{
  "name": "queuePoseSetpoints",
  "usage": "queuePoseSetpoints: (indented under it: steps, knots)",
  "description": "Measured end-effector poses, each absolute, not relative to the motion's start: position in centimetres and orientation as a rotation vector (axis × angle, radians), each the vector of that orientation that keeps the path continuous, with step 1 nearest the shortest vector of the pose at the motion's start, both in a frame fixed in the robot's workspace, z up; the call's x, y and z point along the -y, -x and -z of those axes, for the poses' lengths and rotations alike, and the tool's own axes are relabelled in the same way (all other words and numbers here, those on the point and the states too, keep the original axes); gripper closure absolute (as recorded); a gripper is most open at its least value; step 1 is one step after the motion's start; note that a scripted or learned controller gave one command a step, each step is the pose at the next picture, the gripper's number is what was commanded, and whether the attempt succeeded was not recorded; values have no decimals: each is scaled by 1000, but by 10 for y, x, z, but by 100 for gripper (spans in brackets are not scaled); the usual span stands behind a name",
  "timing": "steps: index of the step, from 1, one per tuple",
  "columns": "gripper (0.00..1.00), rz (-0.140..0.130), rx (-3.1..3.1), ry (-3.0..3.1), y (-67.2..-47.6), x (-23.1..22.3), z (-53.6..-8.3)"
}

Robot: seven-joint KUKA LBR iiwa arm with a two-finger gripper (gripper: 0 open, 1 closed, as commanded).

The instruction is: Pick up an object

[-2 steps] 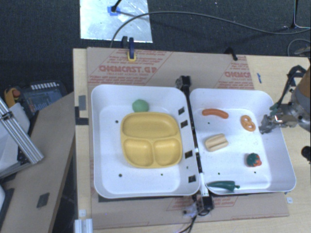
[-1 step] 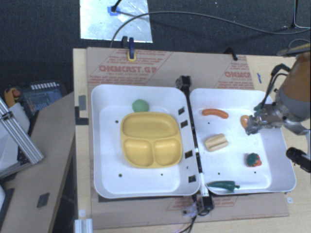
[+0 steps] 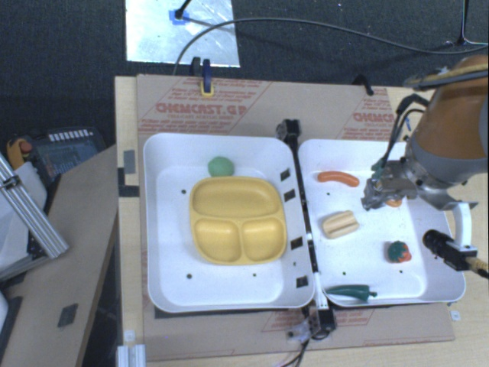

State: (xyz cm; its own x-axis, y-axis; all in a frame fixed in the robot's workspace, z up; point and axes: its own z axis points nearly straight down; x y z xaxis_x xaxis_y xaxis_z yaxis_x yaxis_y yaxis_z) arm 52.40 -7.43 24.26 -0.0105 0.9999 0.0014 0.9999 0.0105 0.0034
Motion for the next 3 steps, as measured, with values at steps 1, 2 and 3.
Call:
queuePoseSetpoints:
  steps: [1,2,3]
  knots:
    - [100,-5,-2232,-2209,-527,23,-248]
    - [100,-5,-2233,-2210,-535,-27,-245]
    - [100,-4,-2233,-2210,-531,-80,-244]
